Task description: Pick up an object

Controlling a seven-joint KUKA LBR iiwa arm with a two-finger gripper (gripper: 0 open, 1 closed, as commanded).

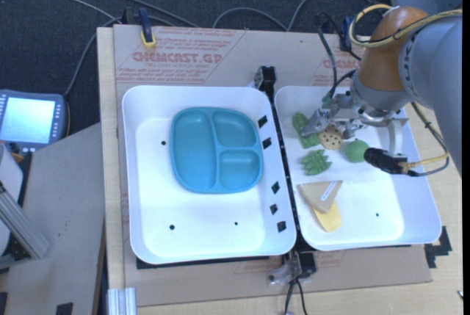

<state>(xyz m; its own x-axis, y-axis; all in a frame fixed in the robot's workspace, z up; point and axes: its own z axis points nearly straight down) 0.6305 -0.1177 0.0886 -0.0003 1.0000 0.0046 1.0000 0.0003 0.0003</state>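
My gripper point(335, 122) is down in the right bin point(411, 222), near its far left part, under the orange wrist band point(385, 56). Directly below it lies a tan dotted cracker-like piece point(331, 136), touching or almost touching the gripper. A green ball point(355, 151) rests just right of the cracker. A green leafy piece point(316, 161) lies a little nearer, and another green piece point(299, 120) sits left of the gripper. A yellow cheese wedge point(325, 206) lies in the near part of the bin.
The left bin point(147, 225) holds a blue divided plate point(217, 149). A black divider with clips point(270, 152) runs between the bins. A black connector with a yellow cable point(389, 160) hangs off the arm over the right bin. Cardboard lies under both bins.
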